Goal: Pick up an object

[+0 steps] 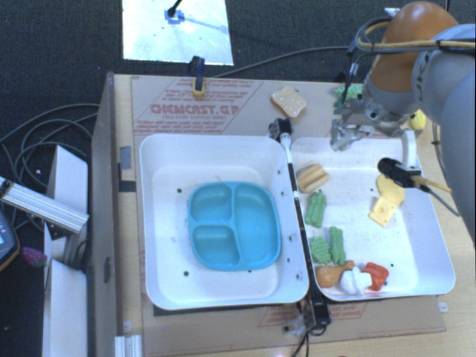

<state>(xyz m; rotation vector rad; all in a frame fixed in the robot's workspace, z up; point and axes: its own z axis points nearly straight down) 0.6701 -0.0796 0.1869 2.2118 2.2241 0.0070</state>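
My gripper (346, 138) hangs over the far edge of the right bin (439, 270), with nothing visibly held in it. In that bin lie a tan bread roll (312, 176), a green pea pod (316, 208), two more green vegetables (329, 247), yellow cheese pieces (385, 203), a chicken drumstick (332, 274), a white piece (356, 280) and a red pepper (376, 274). The roll is the nearest item, down and to the left of the gripper.
The left bin (160, 162) holds a blue divided plate (232, 224). A slice of toast (288, 101) lies on the cardboard behind the bins. A green item (345, 92) sits behind the gripper, outside the bin. The grey arm (446, 88) crosses the upper right.
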